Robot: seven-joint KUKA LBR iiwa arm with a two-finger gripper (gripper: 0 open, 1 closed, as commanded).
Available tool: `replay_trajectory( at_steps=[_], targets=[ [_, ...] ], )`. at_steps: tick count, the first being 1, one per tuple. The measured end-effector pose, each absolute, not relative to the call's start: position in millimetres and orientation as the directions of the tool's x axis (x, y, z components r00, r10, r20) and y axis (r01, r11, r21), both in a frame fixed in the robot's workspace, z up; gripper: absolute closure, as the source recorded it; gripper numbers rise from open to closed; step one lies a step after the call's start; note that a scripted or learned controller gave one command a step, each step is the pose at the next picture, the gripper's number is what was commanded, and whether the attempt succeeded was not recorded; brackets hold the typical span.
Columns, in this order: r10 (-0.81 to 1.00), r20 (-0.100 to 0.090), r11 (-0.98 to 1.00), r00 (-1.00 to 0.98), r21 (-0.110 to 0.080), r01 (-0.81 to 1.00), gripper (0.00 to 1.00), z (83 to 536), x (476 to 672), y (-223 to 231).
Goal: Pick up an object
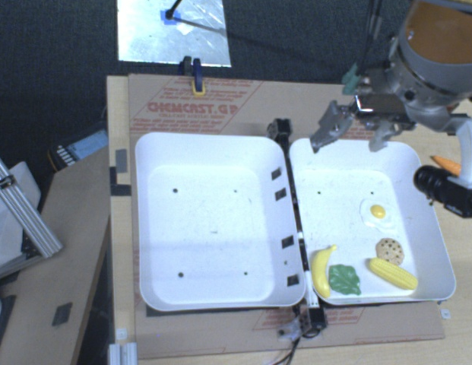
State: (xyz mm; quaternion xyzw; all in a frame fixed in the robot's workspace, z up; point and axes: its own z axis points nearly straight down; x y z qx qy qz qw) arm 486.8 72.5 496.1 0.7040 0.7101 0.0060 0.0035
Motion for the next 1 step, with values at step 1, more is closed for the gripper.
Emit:
replay_trajectory(
  at_steps=[1],
  targets=[
    [1.0,0.001,0.005,-0.005,0.006,1.0,0.0,537.3,486.7,71.1]
  ],
)
